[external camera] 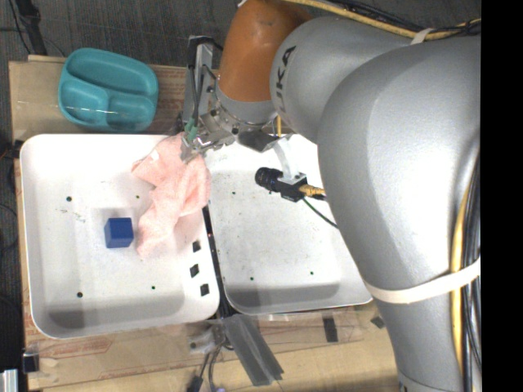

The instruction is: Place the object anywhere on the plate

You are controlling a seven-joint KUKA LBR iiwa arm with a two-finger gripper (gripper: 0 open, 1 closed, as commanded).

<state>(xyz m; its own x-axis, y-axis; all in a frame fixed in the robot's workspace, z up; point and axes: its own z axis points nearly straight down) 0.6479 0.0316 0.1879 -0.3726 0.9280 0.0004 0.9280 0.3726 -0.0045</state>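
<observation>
So the claw (196, 141) is down at the top edge of the pink cloth (169, 196), right where the fabric bunches up. Can't honestly tell how wide it's spread or whether it's got any cloth pinched, the wrist hides that bit.

The cloth is draped over the divider side of the left bin (49, 219), with its lower end sagging toward the blue cube (118, 232), which sits just beside it. The teal plate (108, 88) is on the bench beyond the cloth's top end, outside the bin and not far from the claw.

If the cloth is the object, I'd say lift straight up high enough that the hanging tail clears the bin wall and doesn't drag the cube along, then carry it over the plate's middle before letting go. Floppy stuff slips, so go slow.
</observation>
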